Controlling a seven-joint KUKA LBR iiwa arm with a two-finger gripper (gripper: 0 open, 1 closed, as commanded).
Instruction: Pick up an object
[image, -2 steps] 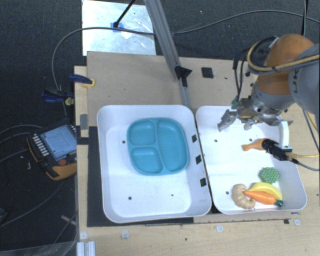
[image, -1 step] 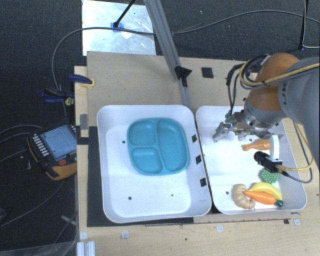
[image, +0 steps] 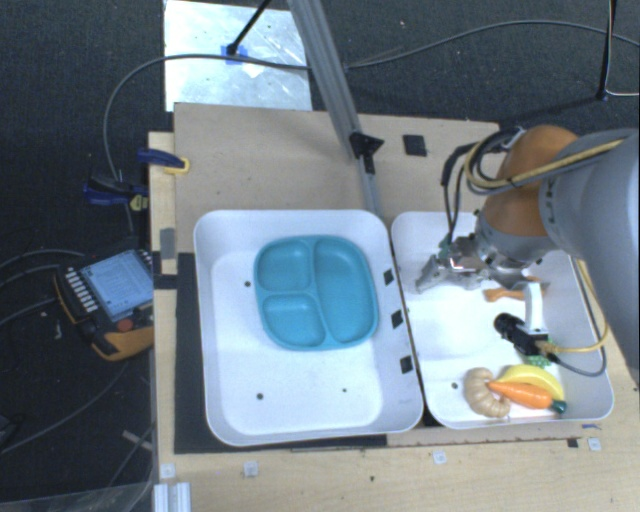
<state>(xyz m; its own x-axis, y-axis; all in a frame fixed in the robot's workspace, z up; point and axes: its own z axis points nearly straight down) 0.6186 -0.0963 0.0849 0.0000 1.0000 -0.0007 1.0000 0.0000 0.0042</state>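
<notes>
My gripper (image: 433, 274) hovers low over the upper left part of the right white bin (image: 440, 380), pointing left. Nothing shows at its tip. A small orange object (image: 503, 294) lies just right of it, partly hidden under the wrist. In the bin's lower right corner three toy foods sit packed together: a tan knobbly piece (image: 484, 392), a yellow banana (image: 532, 378) and an orange carrot (image: 525, 396).
The left white bin (image: 230, 380) holds a blue divided plate (image: 315, 292) in its upper half. A grey pole (image: 335, 85) slants across the bench at the back. Cables and a device lie on the floor at left.
</notes>
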